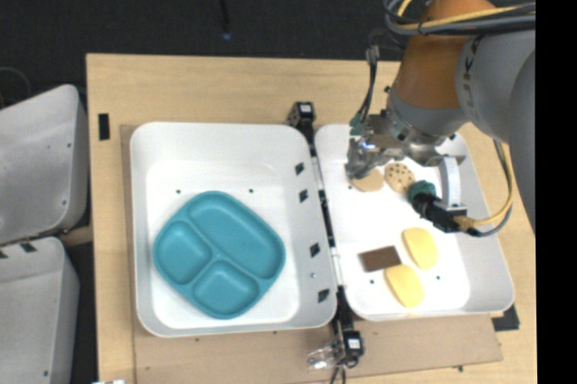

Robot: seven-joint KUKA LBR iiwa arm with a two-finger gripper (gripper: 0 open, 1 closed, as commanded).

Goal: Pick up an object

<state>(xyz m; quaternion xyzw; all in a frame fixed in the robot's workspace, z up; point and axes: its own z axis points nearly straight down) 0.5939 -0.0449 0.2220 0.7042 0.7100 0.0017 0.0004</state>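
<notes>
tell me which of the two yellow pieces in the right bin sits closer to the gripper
The upper yellow piece, right of the brown block. The other yellow piece lies below it, nearer the bin's front edge and farther from the gripper.

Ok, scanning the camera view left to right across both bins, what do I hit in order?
Teal divided plate in the left bin → brown rectangular piece in the right bin → the hand low over the right bin's far end, with the two yellow pieces nearer the camera.
</notes>
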